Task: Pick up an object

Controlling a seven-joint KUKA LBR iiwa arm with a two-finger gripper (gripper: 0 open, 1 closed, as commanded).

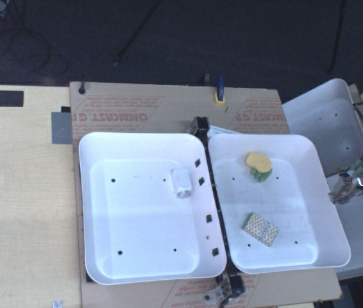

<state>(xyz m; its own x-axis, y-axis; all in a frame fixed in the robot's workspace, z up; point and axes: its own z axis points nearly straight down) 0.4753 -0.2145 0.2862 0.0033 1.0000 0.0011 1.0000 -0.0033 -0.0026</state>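
Sponge [258, 165] lies in right bin [294, 191], apart from the gripper [349, 188] beside its rim; grip unreadable.

Plastic bins on cardboard and pale wood

Both bins [98, 172] [322, 236] look like smooth white plastic with a soft sheen. Under them lies matt brown cardboard [149, 111] with red print, on a bench [21, 191] of pale, matt wood grain. The cup [182, 183] looks like translucent plastic, the sponge [258, 164] porous yellow foam with a green layer, and the packet [260, 228] patterned.
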